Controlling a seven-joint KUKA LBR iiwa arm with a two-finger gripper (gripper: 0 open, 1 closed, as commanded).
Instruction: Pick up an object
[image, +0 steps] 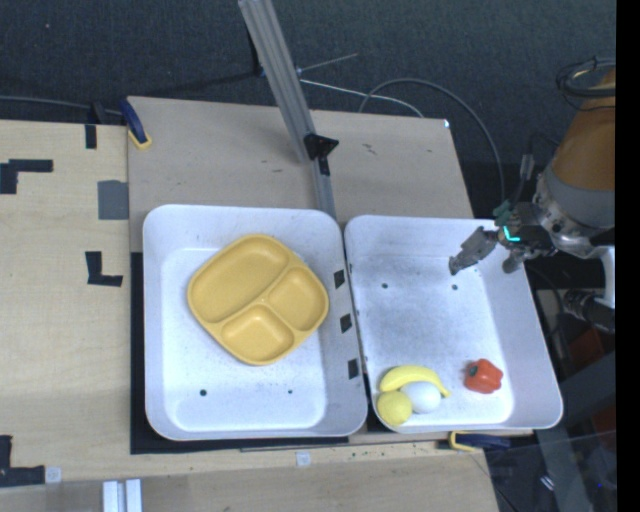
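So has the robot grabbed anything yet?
Not yet. The gripper hangs open over the right bin, with nothing between its fingers. The red pepper, banana, yellow ball and white ball all lie untouched. Choosing and lifting one is left.

Yellow banana (411, 377), yellow lemon (394, 407), white egg (425, 398) clustered touching, red pepper (483, 376) nearby, right bin (420, 300) front.

A single fixed camera looks down at a slant from above the pale wooden bench (60, 330), far enough to frame both shallow white plastic bins (170, 400) side by side.
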